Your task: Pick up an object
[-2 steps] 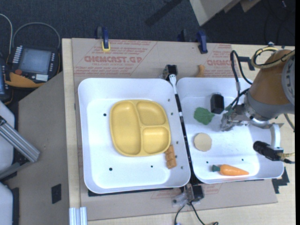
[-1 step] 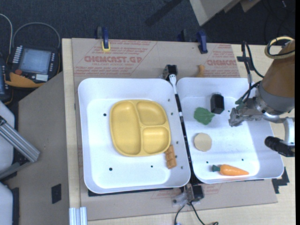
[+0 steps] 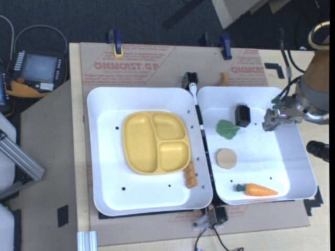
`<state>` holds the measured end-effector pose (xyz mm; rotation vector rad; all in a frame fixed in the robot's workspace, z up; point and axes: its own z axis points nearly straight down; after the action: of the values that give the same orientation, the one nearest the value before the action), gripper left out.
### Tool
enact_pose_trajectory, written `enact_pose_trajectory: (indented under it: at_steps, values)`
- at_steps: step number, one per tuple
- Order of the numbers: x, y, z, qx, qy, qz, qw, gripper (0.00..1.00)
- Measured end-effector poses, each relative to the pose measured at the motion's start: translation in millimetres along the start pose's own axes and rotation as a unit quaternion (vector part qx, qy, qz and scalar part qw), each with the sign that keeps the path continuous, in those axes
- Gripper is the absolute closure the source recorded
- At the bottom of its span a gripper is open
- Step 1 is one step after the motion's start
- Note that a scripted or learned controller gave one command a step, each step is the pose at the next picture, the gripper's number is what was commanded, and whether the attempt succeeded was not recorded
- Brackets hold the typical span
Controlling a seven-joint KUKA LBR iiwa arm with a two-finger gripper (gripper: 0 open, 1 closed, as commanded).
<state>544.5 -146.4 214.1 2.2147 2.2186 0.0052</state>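
The right bin (image 3: 293,156) holds a small black block (image 3: 242,115) near its back, a green leaf-shaped piece (image 3: 227,128) just left of and below it, a round tan disc (image 3: 226,158) in the middle, and an orange carrot (image 3: 258,190) at the front edge. My gripper (image 3: 273,120) hangs over the right bin's back right part, a short way right of the black block, with nothing seen in it.
The left bin (image 3: 104,140) bears a yellow divided plate (image 3: 156,141) and a small brown piece (image 3: 190,177) by the plate's front right corner. A black divider strip (image 3: 199,124) runs between the bins. The arm comes in from the right.
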Motion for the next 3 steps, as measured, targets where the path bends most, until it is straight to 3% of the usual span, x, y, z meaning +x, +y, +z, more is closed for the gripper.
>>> enact_pose_trajectory:
  at_steps: [2, 3]
  values:
    - [2.2, 10.5, -88.3, 0.0, 0.0, 0.0, 1.0, 1.0]
    - [44.7, 6.3, -72.7, 0.005, 0.002, -0.001, 1.0, 1.0]
